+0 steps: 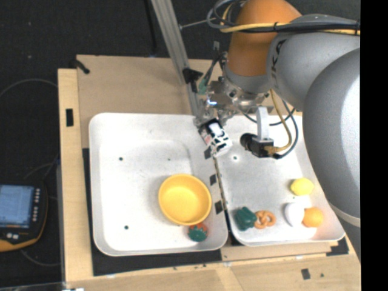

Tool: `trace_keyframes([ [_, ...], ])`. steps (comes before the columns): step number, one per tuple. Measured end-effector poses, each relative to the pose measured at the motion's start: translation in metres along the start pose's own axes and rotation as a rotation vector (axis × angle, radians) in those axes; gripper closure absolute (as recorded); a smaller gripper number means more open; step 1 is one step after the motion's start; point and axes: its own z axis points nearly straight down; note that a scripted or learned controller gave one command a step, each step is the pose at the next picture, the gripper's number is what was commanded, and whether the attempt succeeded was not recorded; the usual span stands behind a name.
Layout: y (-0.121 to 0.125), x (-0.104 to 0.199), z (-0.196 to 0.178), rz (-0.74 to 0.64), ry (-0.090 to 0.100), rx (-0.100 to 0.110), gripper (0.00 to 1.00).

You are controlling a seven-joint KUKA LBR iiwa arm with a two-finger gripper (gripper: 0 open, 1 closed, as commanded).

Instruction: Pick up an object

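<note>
The gripper (216, 139) is seen low over the seam between the two bins, at their far end; whether anything is pinched there cannot be told, since the tip is small and blurred. A yellow bowl (185, 198) is set in the left bin (121, 162), with a small green and red object (198, 231) just beside its near rim, partly hidden. In the right bin (254, 174) a dark green object (244, 218), an orange pretzel-like piece (265, 219), a white object (294, 213), an orange ball (313, 217) and a yellow lemon-like object (301, 187) are gathered near the near corner; the arm (321, 71) cuts off that bin's right side.
</note>
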Motion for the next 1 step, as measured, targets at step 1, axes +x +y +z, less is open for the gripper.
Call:
trace_keyframes([
  [1,0.0017,0.0572,-0.0123,0.000,0.000,0.000,1.00],
])
